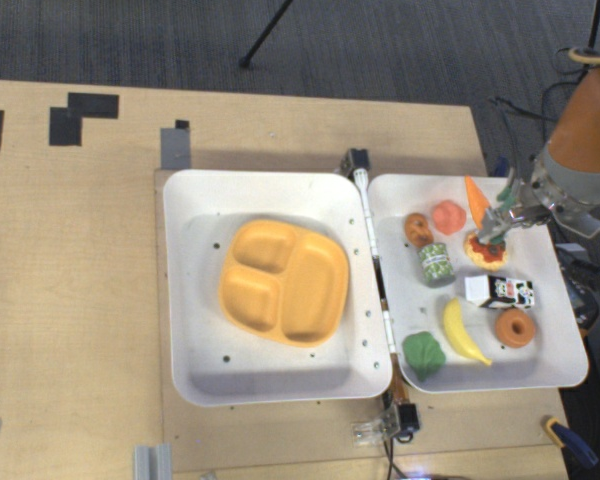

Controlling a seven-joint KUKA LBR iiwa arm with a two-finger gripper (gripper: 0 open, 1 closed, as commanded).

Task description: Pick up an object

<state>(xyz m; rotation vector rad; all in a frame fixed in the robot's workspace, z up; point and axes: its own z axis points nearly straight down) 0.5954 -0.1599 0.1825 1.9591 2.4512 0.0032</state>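
The right bin (550,368) holds several toy foods: an orange carrot (477,200), a pink round piece (447,216), a brown doughnut (417,229), a green jar (436,264), a yellow banana (463,332), a green broccoli (423,353), an orange doughnut (514,328), a small black-and-white carton (508,290) and a red-and-yellow piece (485,251). My gripper (499,222) reaches in from the right and hangs low over the red-and-yellow piece, just right of the carrot. Nothing shows between its fingertips.
The left bin (195,368) holds a yellow divided plate (283,280). A metal clamp bar (372,253) runs between the two bins. The arm's orange band (590,118) rises at the right edge, with cables beside it.
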